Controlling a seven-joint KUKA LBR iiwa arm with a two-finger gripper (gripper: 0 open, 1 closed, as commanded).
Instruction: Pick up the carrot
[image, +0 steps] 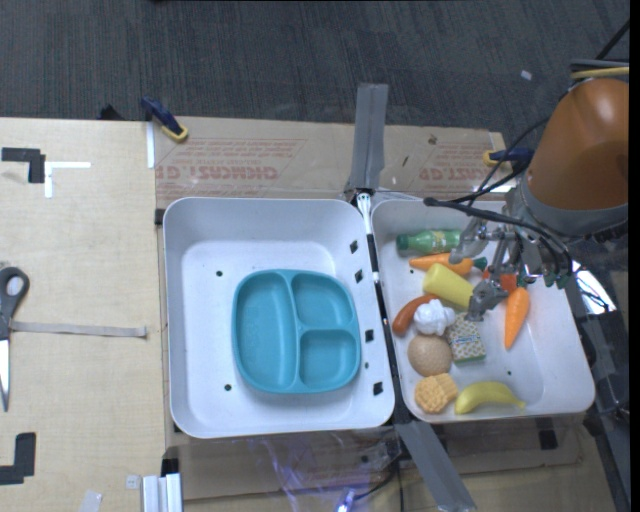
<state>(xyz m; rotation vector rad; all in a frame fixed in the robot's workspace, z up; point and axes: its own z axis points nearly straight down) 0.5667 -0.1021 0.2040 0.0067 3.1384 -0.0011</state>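
The left bin (185, 400) contains a teal divided tray (297, 330). The right bin (560, 385) contains mixed toy food: a green bottle (430, 240), a banana (488, 398) and the carrot (515, 317). The carrot lies toward the bin's right side, long axis near vertical, tip pointing down. The gripper (487, 298) hangs just left of it; finger spacing cannot be determined.

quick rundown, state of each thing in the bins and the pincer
carrot: lying in the right bin, not lifted
pincer: low over the right bin, left of the carrot, holding nothing seen
green bottle: on its side
banana: lying flat
teal divided plate: flat in the left bin, upright
scissors: lying on the bench
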